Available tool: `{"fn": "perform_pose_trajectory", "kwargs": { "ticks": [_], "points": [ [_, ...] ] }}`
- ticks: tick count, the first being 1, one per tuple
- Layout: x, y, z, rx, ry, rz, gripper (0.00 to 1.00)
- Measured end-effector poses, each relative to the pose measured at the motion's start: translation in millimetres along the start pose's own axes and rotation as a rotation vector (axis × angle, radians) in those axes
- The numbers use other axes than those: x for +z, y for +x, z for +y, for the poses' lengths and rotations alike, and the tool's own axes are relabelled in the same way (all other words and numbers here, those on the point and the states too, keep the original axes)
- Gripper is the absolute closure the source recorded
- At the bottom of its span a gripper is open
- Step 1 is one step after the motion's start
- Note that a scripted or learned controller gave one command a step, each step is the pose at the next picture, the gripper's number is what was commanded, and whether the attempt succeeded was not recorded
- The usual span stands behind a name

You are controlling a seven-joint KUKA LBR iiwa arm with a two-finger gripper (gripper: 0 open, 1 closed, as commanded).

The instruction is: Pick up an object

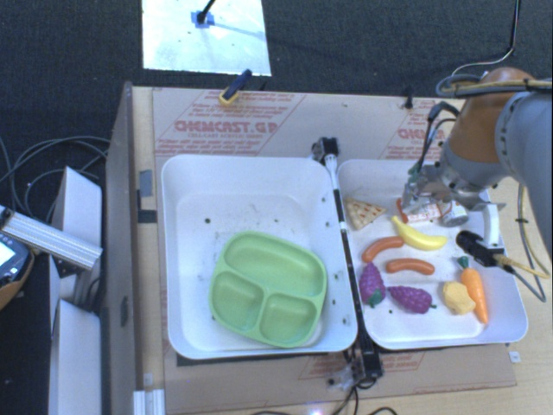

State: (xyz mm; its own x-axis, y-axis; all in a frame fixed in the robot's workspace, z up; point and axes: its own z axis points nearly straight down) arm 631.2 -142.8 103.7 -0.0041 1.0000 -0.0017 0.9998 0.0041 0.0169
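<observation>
A green divided plate [269, 289] is sat in the left white bin [190, 188], toward its front right. Brown cardboard [259, 124] is laid under the bins, and a pale sheet [204, 24] is spread on the dark floor behind.

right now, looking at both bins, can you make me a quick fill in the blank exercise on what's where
1. The green divided tray lies in the ____ bin as the camera sees it.
2. The gripper hangs over the ____ bin.
3. The carrot lies beside the right bin's ____ wall.
4. Each of the two sausages is ____ in colour.

Missing words: left; right; right; orange
</observation>
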Motion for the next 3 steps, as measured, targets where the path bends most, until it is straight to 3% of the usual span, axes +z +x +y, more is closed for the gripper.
{"fn": "perform_pose_trajectory", "kwargs": {
  "ticks": [1,2,3],
  "points": [
    [-102,9,-42,0.003,0.012,0.000,1.00],
    [-101,9,-43,0.003,0.014,0.001,0.00],
    [18,15,-92,0.003,0.015,0.001,0.00]
  ]
}}
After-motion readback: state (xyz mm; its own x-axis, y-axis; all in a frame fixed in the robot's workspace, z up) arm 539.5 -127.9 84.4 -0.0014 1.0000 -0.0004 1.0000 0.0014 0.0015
